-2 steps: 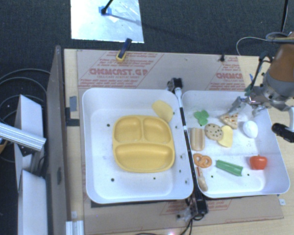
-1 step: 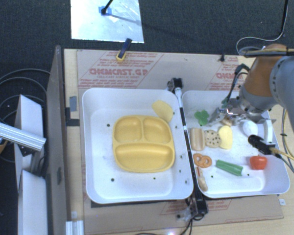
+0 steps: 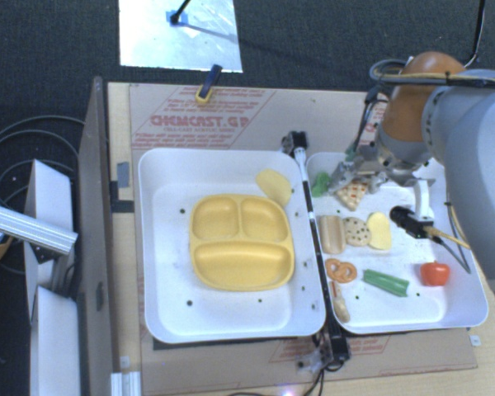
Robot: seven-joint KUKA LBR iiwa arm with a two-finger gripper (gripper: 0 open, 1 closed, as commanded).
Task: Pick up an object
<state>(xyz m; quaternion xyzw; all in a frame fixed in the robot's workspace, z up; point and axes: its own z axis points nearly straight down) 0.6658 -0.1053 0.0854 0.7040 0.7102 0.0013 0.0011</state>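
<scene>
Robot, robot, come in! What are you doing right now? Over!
Gripper low in right bin, over waffle piece. Nothing seen held yet. Green piece and cookie crowd close.

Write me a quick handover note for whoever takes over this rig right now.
End effector: low over the back of the right bin, above the waffle piece and a green piece; grip state unclear.
Right bin also holds a cookie, pretzel, tomato and green bean.
Left bin: yellow tray, yellow chip.
Done: nothing visibly lifted.
Left: grasp and lift one object.
</scene>
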